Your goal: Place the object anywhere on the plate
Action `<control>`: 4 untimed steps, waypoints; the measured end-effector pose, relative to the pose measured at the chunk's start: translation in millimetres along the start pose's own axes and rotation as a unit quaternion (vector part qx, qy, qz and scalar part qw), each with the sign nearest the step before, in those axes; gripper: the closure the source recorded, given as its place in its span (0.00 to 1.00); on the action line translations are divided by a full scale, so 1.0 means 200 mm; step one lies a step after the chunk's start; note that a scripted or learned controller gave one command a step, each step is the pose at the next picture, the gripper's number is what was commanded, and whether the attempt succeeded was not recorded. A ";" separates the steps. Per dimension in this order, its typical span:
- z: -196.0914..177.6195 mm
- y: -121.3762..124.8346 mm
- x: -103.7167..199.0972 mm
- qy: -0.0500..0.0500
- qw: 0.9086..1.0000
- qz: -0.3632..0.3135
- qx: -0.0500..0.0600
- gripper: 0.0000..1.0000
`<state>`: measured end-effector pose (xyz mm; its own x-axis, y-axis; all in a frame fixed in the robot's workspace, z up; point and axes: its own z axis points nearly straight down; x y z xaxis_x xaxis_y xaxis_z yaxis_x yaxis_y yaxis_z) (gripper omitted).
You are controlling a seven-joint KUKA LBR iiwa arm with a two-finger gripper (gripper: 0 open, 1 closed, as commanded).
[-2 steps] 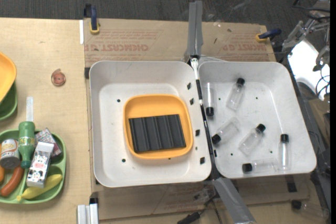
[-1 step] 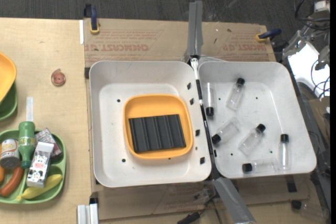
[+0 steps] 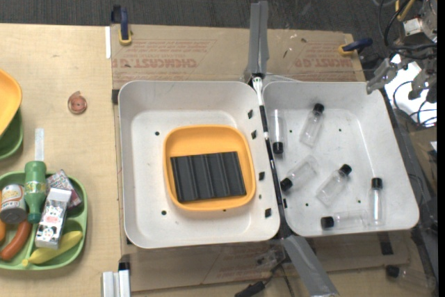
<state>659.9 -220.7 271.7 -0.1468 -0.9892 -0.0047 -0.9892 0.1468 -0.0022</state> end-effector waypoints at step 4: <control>0.04 0.01 -0.07 0.000 0.893 -0.450 -0.002 0.00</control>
<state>659.8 -206.2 264.4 0.7077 -0.7065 -0.0032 -0.7065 -0.7077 -0.0022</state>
